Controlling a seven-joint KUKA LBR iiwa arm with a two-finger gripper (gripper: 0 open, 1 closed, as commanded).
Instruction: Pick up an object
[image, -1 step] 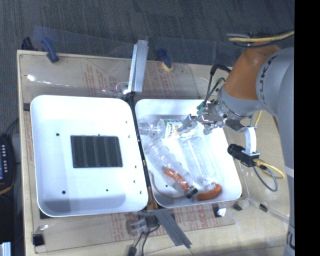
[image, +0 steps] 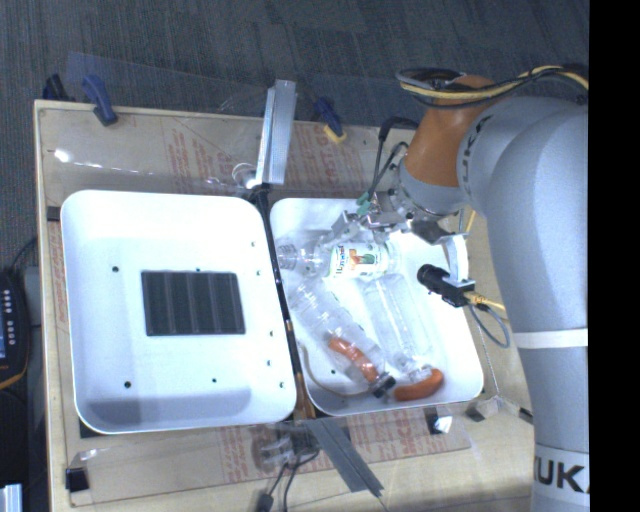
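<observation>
hand (image: 372, 218) low over right bin (image: 465, 345) | above labelled bottle (image: 358, 261) | grip state: cannot tell, view poor

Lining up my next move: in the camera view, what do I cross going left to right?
Left bin → dark grate → right bin with clear bottles → gripper → arm.

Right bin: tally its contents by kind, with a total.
Clear plastic bottles: 3, one labelled, one lying long, one crumpled
Orange sausage-shaped pieces: 2
Total: 5, as far as the clutter shows
</observation>
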